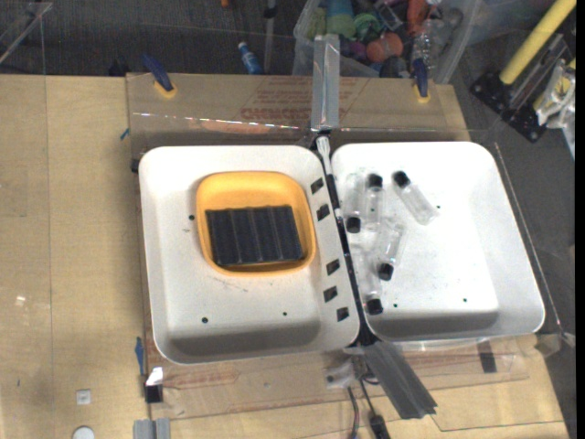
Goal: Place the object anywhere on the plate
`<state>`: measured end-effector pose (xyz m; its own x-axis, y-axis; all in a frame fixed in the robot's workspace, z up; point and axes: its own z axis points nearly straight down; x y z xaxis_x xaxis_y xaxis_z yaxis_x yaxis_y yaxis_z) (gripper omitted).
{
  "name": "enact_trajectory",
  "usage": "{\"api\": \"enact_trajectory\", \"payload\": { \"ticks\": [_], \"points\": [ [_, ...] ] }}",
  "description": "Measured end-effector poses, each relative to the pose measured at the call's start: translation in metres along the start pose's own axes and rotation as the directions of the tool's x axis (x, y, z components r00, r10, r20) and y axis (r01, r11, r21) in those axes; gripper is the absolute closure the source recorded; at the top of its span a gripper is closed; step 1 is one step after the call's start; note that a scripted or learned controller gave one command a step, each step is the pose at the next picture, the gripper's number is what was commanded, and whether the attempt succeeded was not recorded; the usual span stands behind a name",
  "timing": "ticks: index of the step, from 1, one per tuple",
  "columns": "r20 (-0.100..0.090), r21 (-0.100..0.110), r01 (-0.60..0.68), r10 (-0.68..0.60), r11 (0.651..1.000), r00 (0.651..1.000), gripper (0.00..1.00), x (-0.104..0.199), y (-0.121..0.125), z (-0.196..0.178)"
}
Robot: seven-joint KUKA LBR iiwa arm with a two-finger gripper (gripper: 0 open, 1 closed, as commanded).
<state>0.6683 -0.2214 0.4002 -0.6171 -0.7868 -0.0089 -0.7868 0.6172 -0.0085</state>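
Observation:
An orange-yellow square plate (pixel 212 190) lies in the left bin (pixel 169 300). On it rests a dark ribbed rectangular object (pixel 253 235), covering most of its middle. In the right bin (pixel 457 273) lie several clear small bottles with black caps: one (pixel 413 195) near the back, one (pixel 372 195) beside it, and one (pixel 388 251) lower down near the divider.
A black-marked divider (pixel 334 245) runs between the two bins. A clear box of coloured toys (pixel 384 12) stands behind the bench. A yellow bar (pixel 544 26) lies at the back right. Bare wooden bench top (pixel 64 245) stretches to the left.

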Motion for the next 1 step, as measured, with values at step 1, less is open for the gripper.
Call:
{"api": "enact_trajectory", "payload": {
  "ticks": [1],
  "points": [
    [0.0, -0.006, 0.277, -0.277, 0.961, 0.961, 1.0, -0.0002, 0.0006, 0.0051]
  ]
}}
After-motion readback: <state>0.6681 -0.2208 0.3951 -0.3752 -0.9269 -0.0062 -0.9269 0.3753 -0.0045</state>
